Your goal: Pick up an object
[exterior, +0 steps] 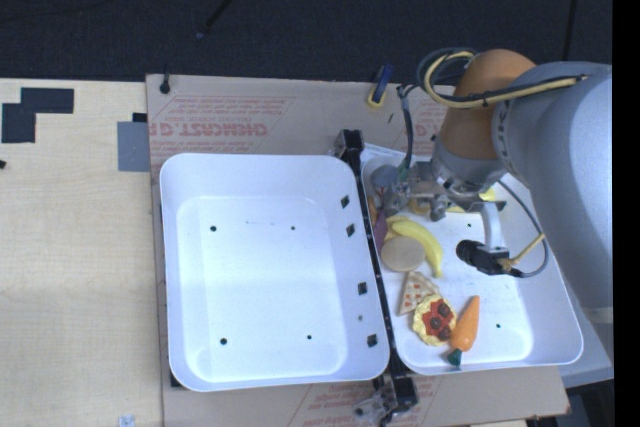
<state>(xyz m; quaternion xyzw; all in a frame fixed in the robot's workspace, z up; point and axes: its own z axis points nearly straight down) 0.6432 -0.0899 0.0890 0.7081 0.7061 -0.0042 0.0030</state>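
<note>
In the right bin lie a yellow banana, a round beige disc touching it, a pizza slice and an orange carrot. A thin purple item rests against the bin's left wall. My gripper reaches down into the bin's far left corner, just above the banana's upper end. The wrist and cables cover its tips, and I cannot make out anything between them.
The left bin sits beside the right one, split from it by a black-clipped divider. A black connector on a cable hangs over the right bin's middle. The grey arm covers the bin's far right side.
</note>
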